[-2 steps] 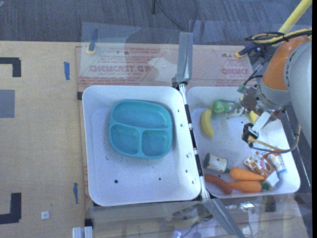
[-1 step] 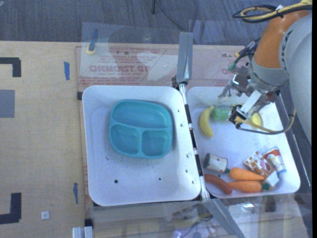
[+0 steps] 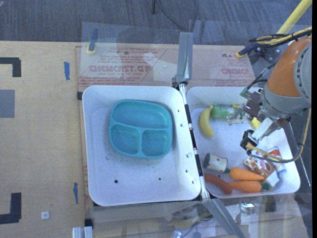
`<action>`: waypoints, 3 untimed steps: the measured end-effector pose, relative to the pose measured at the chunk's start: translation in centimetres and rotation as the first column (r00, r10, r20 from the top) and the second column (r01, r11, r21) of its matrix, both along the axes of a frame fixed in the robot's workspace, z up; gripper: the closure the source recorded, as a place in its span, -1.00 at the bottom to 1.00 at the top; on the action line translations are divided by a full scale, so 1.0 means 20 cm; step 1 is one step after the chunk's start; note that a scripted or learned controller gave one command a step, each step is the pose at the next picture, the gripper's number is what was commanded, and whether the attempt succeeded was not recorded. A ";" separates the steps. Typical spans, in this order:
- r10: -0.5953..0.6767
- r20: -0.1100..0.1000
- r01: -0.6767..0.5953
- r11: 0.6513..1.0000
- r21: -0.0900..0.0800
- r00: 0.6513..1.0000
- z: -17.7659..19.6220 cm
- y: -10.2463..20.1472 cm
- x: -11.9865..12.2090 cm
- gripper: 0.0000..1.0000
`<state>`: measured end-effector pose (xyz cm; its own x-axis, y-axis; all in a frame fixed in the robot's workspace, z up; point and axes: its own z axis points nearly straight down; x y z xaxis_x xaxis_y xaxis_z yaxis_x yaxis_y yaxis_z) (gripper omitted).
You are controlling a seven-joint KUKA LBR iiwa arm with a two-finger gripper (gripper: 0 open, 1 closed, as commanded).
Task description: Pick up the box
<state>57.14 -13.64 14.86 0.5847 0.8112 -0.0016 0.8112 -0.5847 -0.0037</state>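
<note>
Box (image 3: 261,166) is lying flat in the right bin (image 3: 225,144), close to that bin's near right corner, patterned face showing orange and white. Two orange carrots (image 3: 246,180) are lying just beside its near edge, one above the other, and a darker red-orange vegetable (image 3: 219,183) is lying further left along the same near wall. A small pale cup (image 3: 216,161) is lying on its side to the left of the box, apart from it.

Gripper (image 3: 249,104) is hanging over the far part of the same bin, well apart from the box and not touching it. Whether the gripper is apart or together: cannot tell from this view. A green bottle-like item (image 3: 224,112) is lying just beside the gripper, to its left, and a banana (image 3: 205,122) is lying next to that, near the bin's left wall.

Left bin (image 3: 94,100) is holding a teal divided plate (image 3: 141,129), sitting flat. Both bins are resting on the pale wooden counter (image 3: 39,133).
</note>
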 end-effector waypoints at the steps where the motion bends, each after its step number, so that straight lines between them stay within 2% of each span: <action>1: 0.028 0.009 -0.028 1.000 -0.002 1.000 -0.30 0.16 -0.13 -1.00; 2: 0.285 0.011 -0.285 0.959 -0.005 0.958 -0.30 0.10 0.12 -1.00; 3: 0.272 -0.003 -0.272 0.962 0.000 0.962 -0.31 -0.03 0.47 -1.00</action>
